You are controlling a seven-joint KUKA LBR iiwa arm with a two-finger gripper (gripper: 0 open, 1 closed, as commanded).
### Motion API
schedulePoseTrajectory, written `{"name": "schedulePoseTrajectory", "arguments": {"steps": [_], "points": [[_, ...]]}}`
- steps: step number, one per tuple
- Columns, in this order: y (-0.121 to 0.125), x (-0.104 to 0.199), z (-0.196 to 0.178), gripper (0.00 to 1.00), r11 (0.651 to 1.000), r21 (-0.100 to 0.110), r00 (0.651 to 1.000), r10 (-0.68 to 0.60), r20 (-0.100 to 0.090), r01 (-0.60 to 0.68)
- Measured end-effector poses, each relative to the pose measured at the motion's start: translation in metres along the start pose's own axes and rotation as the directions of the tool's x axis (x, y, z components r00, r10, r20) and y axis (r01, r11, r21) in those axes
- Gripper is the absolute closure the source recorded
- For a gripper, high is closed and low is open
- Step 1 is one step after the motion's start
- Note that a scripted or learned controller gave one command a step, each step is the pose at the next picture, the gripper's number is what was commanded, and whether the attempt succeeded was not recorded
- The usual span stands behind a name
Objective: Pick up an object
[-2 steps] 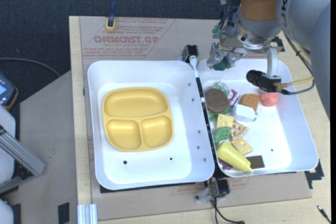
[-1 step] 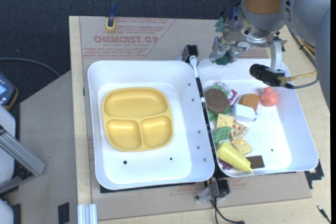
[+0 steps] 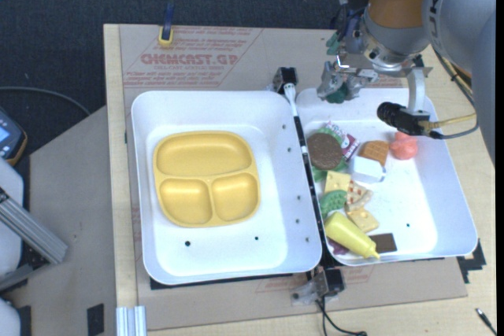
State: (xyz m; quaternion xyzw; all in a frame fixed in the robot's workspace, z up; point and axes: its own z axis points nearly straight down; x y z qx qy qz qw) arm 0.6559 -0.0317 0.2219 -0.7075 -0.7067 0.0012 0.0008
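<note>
Hovering above right bin's (image 3: 441, 193) back edge, gripper (image 3: 340, 87) fingers pinching small green object (image 3: 338, 94); yellow divided tray (image 3: 206, 176) in left bin (image 3: 157, 110).

Bench (image 3: 197, 59) topped with brown cardboard printed in red, bearing two shallow white bins side by side and touching along their inner rims. Left bin (image 3: 150, 169) and right bin (image 3: 441, 193) lying flat on that cardboard. Near the far edge, a small blue-and-yellow clamp (image 3: 167, 26).

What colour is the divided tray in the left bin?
Yellow; the divided tray shows plainly in the camera view, lying in the left bin.
</note>
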Motion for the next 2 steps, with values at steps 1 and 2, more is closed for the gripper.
{"name": "schedulePoseTrajectory", "arguments": {"steps": [1, 2], "points": [[0.005, 0.006, -0.013, 1.00, 1.000, -0.007, 1.000, -0.002, 0.000, 0.002], [0.004, 0.014, 0.007, 1.00, 1.000, 0.001, 1.000, -0.002, -0.001, 0.002]]}}
